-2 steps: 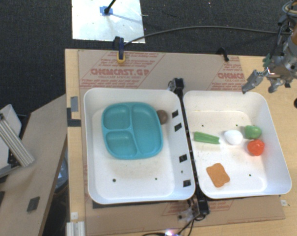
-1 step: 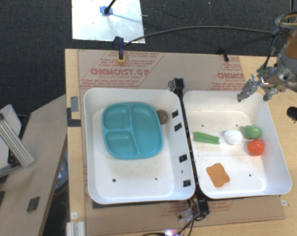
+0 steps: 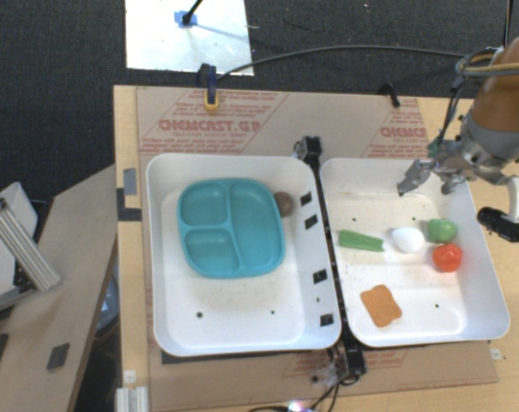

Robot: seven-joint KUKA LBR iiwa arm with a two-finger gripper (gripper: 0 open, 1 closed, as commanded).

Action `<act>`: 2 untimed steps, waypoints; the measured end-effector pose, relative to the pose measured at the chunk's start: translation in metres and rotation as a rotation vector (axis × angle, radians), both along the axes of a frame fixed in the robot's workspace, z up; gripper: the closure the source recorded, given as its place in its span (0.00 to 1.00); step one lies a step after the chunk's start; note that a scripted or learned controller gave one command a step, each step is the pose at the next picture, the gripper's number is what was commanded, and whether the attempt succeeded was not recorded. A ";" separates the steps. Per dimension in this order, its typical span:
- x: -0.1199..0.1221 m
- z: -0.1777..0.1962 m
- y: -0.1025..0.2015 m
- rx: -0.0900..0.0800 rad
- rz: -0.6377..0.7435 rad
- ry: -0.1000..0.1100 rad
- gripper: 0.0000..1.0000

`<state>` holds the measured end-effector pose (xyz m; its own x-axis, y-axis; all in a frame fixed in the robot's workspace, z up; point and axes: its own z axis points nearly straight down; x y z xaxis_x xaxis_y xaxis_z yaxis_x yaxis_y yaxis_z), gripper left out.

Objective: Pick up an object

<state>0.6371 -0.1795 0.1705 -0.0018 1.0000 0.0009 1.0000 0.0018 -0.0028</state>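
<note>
Hovering over the back edge of the right-hand bin (image 3: 491, 316), the gripper (image 3: 428, 178) has nothing between its jaws, which stand apart, one prong towards the bin's middle and the other nearer the counter's right edge. You are looking at the approach step: no object has been lifted yet.

Candidates lie in that same bin. A green stick-shaped piece (image 3: 360, 240) rests near the divider between the bins; a white egg-shaped object (image 3: 407, 239) sits just beside it, with a green rounded piece (image 3: 441, 229) and a red tomato-like ball (image 3: 447, 257) close together towards the bin's right wall. An orange flat piece (image 3: 381, 305) lies apart from the rest, nearer the bin's front edge. In the left-hand bin (image 3: 242, 333), a teal divided plate (image 3: 231, 228) fills the middle, and a small brown object (image 3: 283, 202) touches its right rim by the divider.

Your next move, as it appears from here, calls for choosing one target and bringing the open jaws down squarely over it. The green rounded piece lies nearest the gripper, but its neighbours crowd it; the orange piece offers clear space, though it lies flat and may give the jaws little to bite on.
</note>
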 end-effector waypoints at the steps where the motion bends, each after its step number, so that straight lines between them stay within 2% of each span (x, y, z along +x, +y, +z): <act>1: -0.001 -0.063 0.000 0.000 -0.001 0.000 0.00; 2: 0.002 -0.047 -0.001 -0.002 0.000 -0.008 1.00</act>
<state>0.6388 -0.1803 0.1234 -0.0018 1.0000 -0.0015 1.0000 0.0018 0.0057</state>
